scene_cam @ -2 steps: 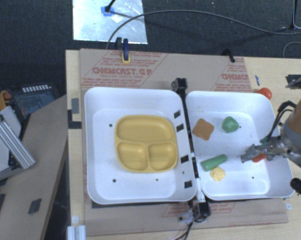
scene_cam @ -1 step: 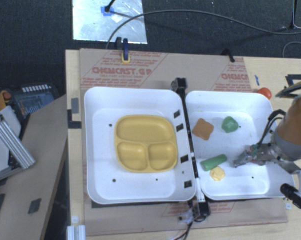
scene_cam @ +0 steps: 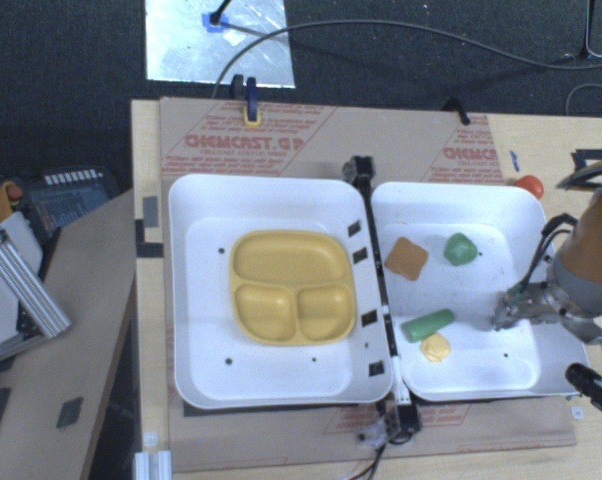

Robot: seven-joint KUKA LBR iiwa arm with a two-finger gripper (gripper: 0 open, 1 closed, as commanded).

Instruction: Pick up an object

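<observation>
The worktop (scene_cam: pixel 311 138) carries two shallow white plastic bins. The left bin (scene_cam: pixel 196 298) holds a yellow three-compartment plastic tray (scene_cam: pixel 291 286) at its middle. In the right bin (scene_cam: pixel 481 368) lie an orange-brown flat square (scene_cam: pixel 407 258) near the top left corner, a green rounded lump (scene_cam: pixel 460 249) beside it, a green stubby cylinder (scene_cam: pixel 427 324) by the left wall, and just below that a small yellow lump (scene_cam: pixel 436 347). My claw (scene_cam: pixel 509 311) sits low near the right edge; I cannot tell how it is set. Nothing lies under it, so I judge a descent here would catch only bin floor.
</observation>
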